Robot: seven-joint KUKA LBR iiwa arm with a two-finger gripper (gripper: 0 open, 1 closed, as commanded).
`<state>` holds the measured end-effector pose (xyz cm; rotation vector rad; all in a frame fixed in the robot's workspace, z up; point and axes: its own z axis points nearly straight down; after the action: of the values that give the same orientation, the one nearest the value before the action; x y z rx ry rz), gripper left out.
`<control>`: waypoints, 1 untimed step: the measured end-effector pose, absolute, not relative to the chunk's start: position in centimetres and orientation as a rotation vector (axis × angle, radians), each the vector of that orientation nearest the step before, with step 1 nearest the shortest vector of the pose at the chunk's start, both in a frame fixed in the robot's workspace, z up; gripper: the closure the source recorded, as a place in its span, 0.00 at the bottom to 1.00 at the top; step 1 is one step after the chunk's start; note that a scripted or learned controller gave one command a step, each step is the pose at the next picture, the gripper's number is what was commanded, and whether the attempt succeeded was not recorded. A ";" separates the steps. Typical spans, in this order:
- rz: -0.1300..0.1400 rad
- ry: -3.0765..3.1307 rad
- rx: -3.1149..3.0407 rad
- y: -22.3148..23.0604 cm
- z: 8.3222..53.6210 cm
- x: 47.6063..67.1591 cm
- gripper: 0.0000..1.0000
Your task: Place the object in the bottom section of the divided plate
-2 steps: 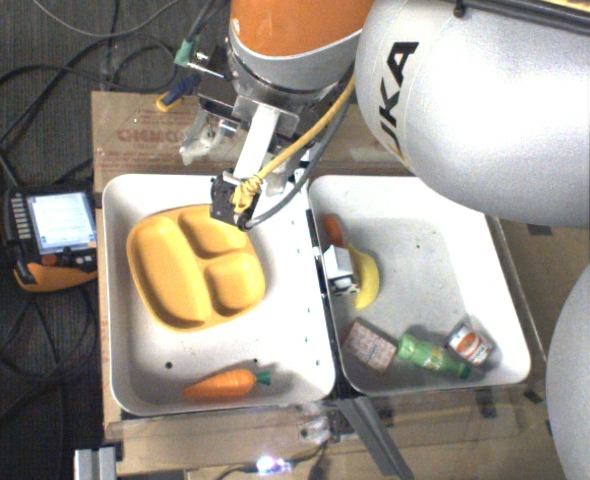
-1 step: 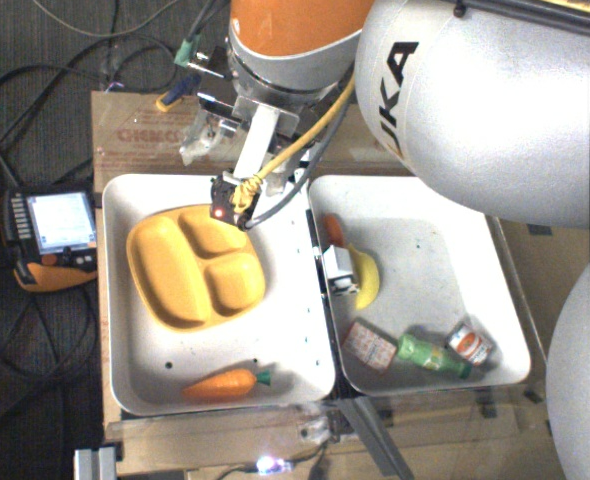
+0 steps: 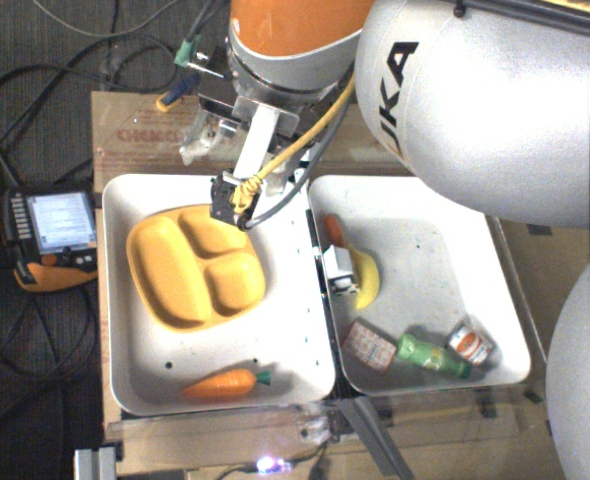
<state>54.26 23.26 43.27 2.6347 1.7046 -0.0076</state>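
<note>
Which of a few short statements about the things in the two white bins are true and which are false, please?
1. The yellow three-section plastic plate lies in the view's left white bin. True.
2. The orange toy carrot rests on the plate. False: it lies on the bin floor, apart from the plate, by the bin's near wall.
3. The yellow banana lies in the right white bin. True.
4. The green plastic bottle stands upright. False: it lies on its side, next to a small red and white can.
</note>
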 end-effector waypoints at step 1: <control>-0.008 1.705 2.635 23.3 43.3 54.3 0.00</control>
<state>54.26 23.26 43.27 2.6347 1.7045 -0.0076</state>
